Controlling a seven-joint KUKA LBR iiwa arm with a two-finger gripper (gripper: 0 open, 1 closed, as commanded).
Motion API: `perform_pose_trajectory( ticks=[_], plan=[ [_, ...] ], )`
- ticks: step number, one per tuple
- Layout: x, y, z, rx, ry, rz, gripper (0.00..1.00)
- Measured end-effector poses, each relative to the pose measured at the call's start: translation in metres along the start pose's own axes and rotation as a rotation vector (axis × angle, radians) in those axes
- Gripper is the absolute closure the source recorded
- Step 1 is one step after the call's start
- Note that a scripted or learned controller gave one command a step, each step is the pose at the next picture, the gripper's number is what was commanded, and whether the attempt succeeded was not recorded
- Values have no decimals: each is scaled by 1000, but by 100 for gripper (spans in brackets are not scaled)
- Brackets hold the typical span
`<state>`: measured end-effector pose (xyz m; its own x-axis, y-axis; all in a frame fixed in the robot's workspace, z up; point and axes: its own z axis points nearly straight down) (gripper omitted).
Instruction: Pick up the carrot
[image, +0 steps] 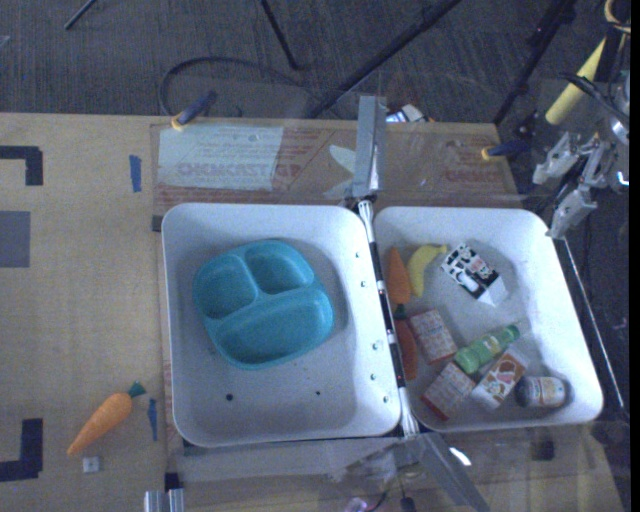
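the left bin (180, 330) holds a blue divided plate (263, 302). the right bin (570, 330) holds a carrot (398, 276), banana (428, 262) and cartons. the gripper (578, 178) hangs outside with jaws spread, holding nothing.

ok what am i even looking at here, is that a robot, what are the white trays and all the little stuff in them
Yes, it is a robot arm, seen by one fixed camera looking down at a slant. The arm comes in from the right; its hand hangs at the upper right, just past the corner of the right bin, with nothing between its fingers.

Two shallow white bins sit side by side on a wooden bench. The left bin holds a blue divided plate. The right bin holds toy groceries: a carrot against its left wall, a banana, a black-and-white carton, a green bottle, small boxes and a jar.

Another toy carrot lies on the bench at lower left, outside the bins.
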<state>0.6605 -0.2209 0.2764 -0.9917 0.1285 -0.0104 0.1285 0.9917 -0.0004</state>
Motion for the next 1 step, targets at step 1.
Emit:
perform_pose_trajectory(
  ticks=[1],
  plan=[
    [-2,0,0,-1,0,-247,0]
  ],
)
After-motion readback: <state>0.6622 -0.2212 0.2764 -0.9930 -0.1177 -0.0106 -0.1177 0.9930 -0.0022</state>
